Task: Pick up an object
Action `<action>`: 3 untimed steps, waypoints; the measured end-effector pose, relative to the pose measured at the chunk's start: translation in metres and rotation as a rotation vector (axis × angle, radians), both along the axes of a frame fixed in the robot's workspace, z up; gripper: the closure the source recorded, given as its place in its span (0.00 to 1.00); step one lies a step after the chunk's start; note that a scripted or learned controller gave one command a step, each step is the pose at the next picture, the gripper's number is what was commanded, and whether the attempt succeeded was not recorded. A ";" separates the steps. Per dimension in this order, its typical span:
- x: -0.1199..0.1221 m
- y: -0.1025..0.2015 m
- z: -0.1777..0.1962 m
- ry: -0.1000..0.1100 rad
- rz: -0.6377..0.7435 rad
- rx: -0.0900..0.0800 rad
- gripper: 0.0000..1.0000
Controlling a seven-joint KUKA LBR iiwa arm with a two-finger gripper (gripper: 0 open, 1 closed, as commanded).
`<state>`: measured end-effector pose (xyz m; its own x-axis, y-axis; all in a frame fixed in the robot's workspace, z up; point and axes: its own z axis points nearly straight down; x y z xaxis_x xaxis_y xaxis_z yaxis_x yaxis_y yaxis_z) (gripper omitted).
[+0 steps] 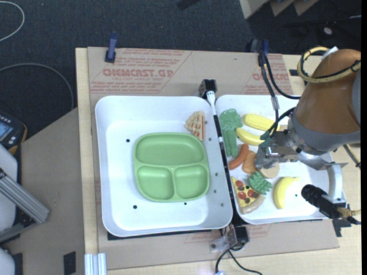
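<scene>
My gripper (268, 160) hangs low over the right bin (298, 213), among toy foods. Around it lie a green leafy piece (230, 125), a corn cob (258, 121), a banana (248, 136), an orange sausage (237, 156), a small green broccoli (260, 183), a pizza slice (246, 195) and a yellow lemon-like piece (284, 190). A tan round item (269, 168) sits right under the gripper. The arm's orange band and grey wrist hide part of the bin.
The left bin (114, 153) holds a green divided plate (171, 166) and a waffle-like wedge (196, 125) at its back right corner. A black divider (218, 136) runs between the bins. Cables trail at the back right.
</scene>
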<state>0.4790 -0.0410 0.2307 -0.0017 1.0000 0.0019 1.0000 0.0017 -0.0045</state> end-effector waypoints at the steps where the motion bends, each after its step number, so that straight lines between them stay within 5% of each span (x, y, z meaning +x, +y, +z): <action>1: 0.001 0.040 0.069 -0.012 0.004 -0.001 1.00; 2: 0.000 0.114 -0.001 0.004 0.005 0.000 1.00; 3: 0.050 0.141 0.019 -0.009 0.001 -0.002 1.00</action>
